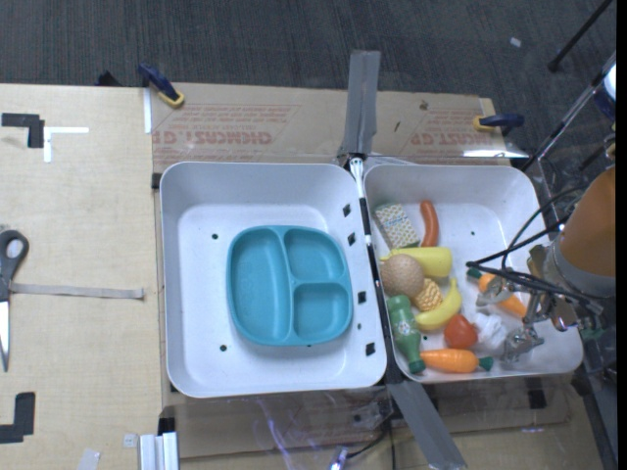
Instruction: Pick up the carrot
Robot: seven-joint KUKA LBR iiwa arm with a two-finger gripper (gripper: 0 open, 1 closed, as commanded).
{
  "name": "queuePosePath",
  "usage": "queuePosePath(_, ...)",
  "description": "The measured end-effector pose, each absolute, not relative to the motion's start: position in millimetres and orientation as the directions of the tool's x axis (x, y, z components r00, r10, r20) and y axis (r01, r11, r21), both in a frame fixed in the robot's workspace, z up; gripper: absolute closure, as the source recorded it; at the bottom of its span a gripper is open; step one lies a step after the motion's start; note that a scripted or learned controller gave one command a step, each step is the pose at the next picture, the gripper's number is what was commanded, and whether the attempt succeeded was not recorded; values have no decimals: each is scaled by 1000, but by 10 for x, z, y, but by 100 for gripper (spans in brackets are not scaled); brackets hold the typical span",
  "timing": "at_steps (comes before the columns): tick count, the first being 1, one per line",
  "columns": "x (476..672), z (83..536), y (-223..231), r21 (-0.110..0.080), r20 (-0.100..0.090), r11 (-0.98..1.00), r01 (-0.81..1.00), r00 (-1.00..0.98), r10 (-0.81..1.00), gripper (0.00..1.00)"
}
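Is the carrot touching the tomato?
Cannot tell. In the camera view the carrot lies just below the tomato, their edges meeting without a plain gap.

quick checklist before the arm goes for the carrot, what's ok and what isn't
1. Carrot in view and lying in the right bin near its front wall: ok.
2. Carrot free on top, nothing lying over it: ok.
3. Room around the carrot: not ok. A tomato and a green bottle sit close against it.
4. Gripper over the right bin, to the carrot's right: ok, though not yet above the carrot.
5. Jaws open wide enough: cannot tell, cables and clutter hide them.
6. Nothing held already: cannot tell.
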State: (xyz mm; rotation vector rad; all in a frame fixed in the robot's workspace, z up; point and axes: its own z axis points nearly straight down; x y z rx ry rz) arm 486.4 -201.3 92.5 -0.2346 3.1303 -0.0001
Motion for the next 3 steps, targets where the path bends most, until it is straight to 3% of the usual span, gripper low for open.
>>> queuePosePath(1,4894,1027,-2006,-3,-8,988,-153,-988,-153,100)
queuePosePath(3,4953,1229,-1991,-8,-19,987,-161,-987,-161,100)
